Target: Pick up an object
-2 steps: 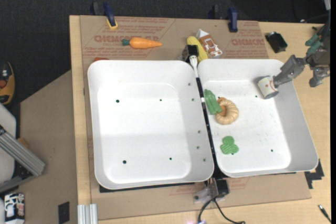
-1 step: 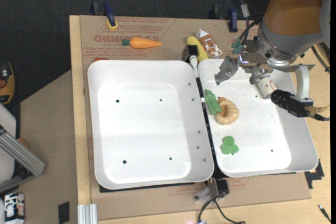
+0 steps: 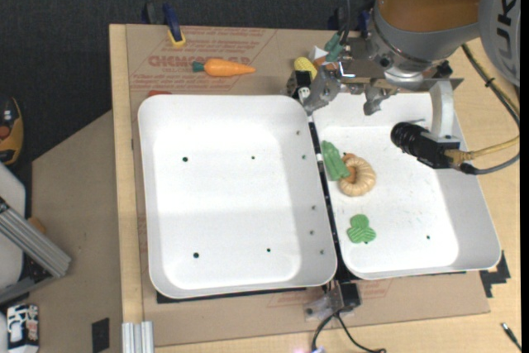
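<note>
From my screen I take the right bin (image 3: 463,248) as my landmark and read outward from its near edge. Just outside its near-left corner, at the gap between the two bins, a small grey and black clamp with a cable (image 3: 335,302) sits on the tabletop (image 3: 248,318). Inside the right bin, toward its near-left part, lies a small green toy with a leafy outline (image 3: 360,230). A little farther in, close to the left wall, I see a tan ring-shaped object, like a curled pastry (image 3: 357,175), and touching its left side a green oblong piece (image 3: 334,160) lying along the wall. To the right of those, a black cylindrical part on a white bracket (image 3: 420,143) hangs over the right bin's far half, below the arm's grey wrist. Left of the right bin, the left bin (image 3: 165,260) lies edge to edge with it. At the far-left corner of the right bin I make out the pincer (image 3: 318,88) amid metal hardware and coloured bits; I cannot tell whether it is apart or together. Beyond the left bin, an orange toy carrot (image 3: 225,69) lies on printed cardboard, and beyond that a blue and yellow clip (image 3: 173,26).
</note>
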Tool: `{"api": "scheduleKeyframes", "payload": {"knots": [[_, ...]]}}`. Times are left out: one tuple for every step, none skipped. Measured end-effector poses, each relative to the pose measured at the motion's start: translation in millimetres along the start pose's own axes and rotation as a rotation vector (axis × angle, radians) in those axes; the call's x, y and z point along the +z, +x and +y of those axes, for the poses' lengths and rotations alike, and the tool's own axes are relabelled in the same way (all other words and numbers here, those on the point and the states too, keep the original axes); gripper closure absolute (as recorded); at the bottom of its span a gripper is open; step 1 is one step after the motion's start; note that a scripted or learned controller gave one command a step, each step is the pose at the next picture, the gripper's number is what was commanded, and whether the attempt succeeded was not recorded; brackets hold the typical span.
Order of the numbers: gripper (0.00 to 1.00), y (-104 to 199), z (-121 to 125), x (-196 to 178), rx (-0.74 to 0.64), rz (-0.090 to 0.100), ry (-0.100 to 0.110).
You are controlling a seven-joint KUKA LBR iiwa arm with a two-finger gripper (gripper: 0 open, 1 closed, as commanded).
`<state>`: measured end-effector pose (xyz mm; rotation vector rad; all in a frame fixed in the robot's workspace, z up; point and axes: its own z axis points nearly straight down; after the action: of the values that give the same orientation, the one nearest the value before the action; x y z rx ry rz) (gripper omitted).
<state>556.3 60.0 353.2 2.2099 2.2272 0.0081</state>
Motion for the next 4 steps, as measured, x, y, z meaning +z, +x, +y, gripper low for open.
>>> {"api": "scheduleKeyframes", "payload": {"knots": [[0.00,64.2,10.8,-21.0,0.001,0.001,0.001],[0.00,160.2,-15.3,-85.9,-0.004,0.005,-0.002],[1.00,154.2,-13.5,-92.6,0.005,0.000,0.003],[1.00,166.5,-77.4,-189.2,0.002,0.007,-0.004]]}}
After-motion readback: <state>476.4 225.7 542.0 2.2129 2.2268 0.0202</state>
